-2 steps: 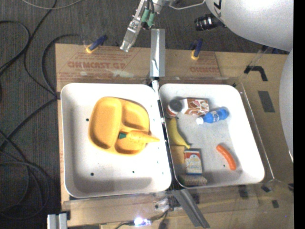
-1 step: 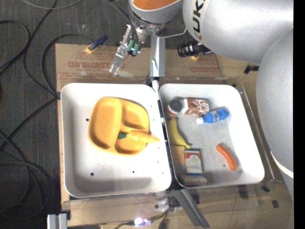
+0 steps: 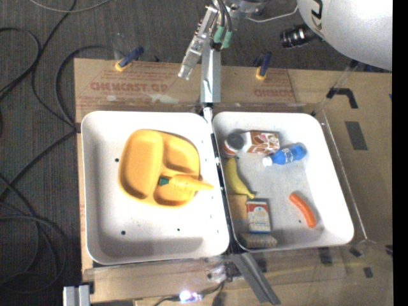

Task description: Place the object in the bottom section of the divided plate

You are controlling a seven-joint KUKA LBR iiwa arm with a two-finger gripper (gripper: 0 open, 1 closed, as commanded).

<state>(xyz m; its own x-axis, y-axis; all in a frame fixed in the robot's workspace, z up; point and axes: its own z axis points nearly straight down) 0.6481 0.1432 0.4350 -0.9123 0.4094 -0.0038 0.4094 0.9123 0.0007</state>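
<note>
A yellow divided plate (image 3: 143,164) lies in the left bin (image 3: 108,234). A toy carrot (image 3: 186,184) with a green top lies across the plate's lower right section, its pointed end reaching over the plate's right rim. My gripper (image 3: 196,85) hangs high above the far edge of the bench, over the seam between the two bins. It is open, its two fingers are spread, and nothing sits between them. It is well apart from the plate and the carrot.
The right bin (image 3: 331,171) holds a blue bottle (image 3: 286,155), a brown and white carton (image 3: 258,141), a banana (image 3: 238,179), an orange sausage-shaped toy (image 3: 303,209), a small box (image 3: 258,215) and a dark flat piece (image 3: 257,240). Cardboard (image 3: 127,85) lines the bench's far side.
</note>
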